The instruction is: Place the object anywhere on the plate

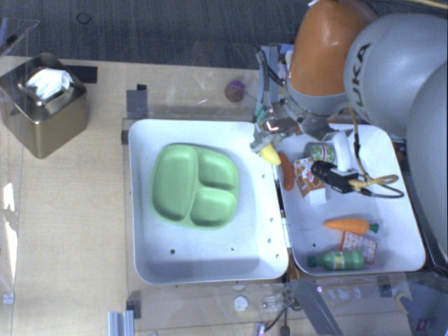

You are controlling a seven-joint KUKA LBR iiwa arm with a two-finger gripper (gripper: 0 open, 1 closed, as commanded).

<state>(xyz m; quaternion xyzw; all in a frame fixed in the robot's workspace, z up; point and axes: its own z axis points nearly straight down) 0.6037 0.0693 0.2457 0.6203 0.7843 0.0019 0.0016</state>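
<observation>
A green divided plate [194, 185] lies in the left white bin [210, 261]. My gripper [267, 145] hangs over the divider between the two bins, just right of the plate's far right corner. A small yellow object [271, 155] sits at its fingertips, and the gripper looks shut on it. The yellow object is apart from the plate, roughly a hand's width to its right.
The right bin [406, 257] holds a reddish sausage [287, 174], a printed packet [306, 174], a can [322, 151], a carrot [348, 225], a red box [359, 244] and a green bottle [339, 260]. A brass box [43, 114] stands at the far left. A purple ball [236, 89] rests behind the bins.
</observation>
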